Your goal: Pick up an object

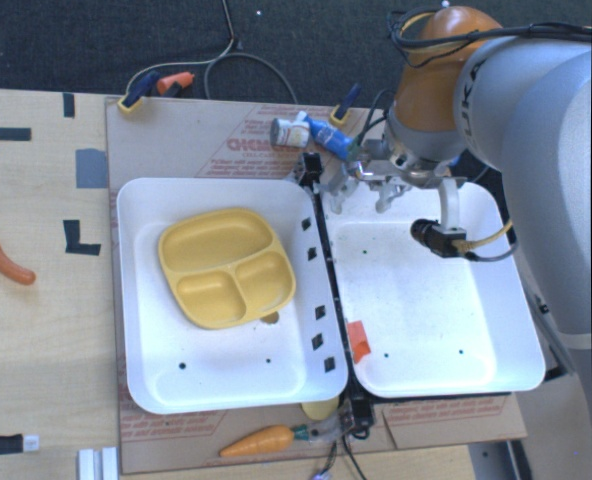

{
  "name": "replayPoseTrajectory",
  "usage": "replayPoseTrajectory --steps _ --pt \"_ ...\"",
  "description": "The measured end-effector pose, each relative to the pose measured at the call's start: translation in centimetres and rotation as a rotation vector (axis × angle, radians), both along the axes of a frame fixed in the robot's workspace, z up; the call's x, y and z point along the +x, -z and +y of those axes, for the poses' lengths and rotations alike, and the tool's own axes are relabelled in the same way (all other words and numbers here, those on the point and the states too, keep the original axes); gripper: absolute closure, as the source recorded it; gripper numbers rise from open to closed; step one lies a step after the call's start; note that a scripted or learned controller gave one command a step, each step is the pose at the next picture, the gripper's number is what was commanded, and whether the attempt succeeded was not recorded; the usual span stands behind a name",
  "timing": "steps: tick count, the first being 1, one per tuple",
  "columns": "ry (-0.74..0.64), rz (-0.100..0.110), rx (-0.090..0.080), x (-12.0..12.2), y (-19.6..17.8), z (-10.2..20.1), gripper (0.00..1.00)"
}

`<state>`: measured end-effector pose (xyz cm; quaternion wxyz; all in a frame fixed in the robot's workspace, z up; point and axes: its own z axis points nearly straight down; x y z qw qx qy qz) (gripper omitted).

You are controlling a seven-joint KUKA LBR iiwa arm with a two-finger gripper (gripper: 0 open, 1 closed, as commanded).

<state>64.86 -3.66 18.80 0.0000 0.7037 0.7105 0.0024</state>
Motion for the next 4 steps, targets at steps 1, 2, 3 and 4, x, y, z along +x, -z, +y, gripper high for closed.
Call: replayPoseTrajectory --steps 1,2,3,4 --pt "0.003 0.012 0.000 -10.9 0.4 7.0 0.00" --pt "0.015 0.009 -0.005 -15.1 0.4 2.1 0.00" --pt "0.009 -0.006 -0.007 -6.5 -5.1 -1.0 0.00" --pt "0.014 0.008 -0.007 -3.1 3.2 -8.6 0.00"
